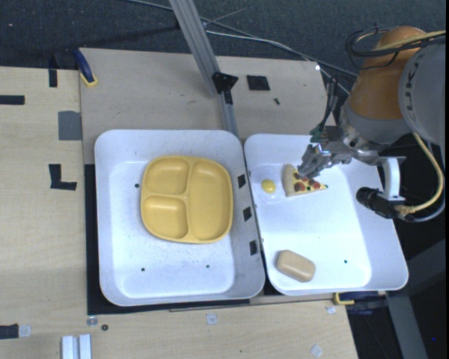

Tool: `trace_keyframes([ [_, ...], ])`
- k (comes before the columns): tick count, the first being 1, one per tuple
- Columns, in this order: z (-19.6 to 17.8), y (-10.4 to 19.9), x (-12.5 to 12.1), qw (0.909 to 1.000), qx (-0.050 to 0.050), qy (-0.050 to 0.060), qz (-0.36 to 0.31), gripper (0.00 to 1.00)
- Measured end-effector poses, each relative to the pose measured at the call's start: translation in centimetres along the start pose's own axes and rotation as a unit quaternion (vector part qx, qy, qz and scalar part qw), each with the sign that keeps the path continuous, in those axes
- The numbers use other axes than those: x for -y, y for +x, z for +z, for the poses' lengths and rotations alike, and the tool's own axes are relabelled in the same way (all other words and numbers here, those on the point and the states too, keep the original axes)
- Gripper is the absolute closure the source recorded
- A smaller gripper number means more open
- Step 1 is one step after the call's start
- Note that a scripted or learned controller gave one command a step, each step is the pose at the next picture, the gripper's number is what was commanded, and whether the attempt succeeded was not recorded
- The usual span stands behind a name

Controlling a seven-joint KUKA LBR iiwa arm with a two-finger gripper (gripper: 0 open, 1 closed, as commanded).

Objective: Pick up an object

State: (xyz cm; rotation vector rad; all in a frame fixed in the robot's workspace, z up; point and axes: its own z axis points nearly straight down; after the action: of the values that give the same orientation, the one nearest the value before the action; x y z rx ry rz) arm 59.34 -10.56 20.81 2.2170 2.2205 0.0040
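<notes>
Fingers (311,167) of the arm's tool sit low over the far part of the right bin (374,271), their tips right at the top of a toy pizza slice (302,183). Whether they are parted or closed cannot be told from this slanted view, and the slice lies on the bin floor rather than visibly between them. The slice has a pale crust edge on its left and red and yellow topping toward its right. Just left of it, apart from it, lies a small yellow ball-like piece (268,187). Nearer the camera in the same bin, well apart from both, rests a tan oblong object (295,265), like a bread roll. Behind the tool the grey arm (426,88) with its orange band rises toward the far right, black and yellow cables looping beside it. The left bin (120,275) touches the right one along their shared edge and holds a yellow divided plate (187,199) with three compartments, lying flat near its middle. Both bins rest on the tan counter (30,223), marked with scattered black tape pieces.
</notes>
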Motion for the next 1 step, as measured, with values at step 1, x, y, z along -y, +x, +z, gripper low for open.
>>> trace_keyframes([
  [1, -0.42, 0.03, -0.02, 1.0, 0.0, 0.002, 0.0, 1.0],
])
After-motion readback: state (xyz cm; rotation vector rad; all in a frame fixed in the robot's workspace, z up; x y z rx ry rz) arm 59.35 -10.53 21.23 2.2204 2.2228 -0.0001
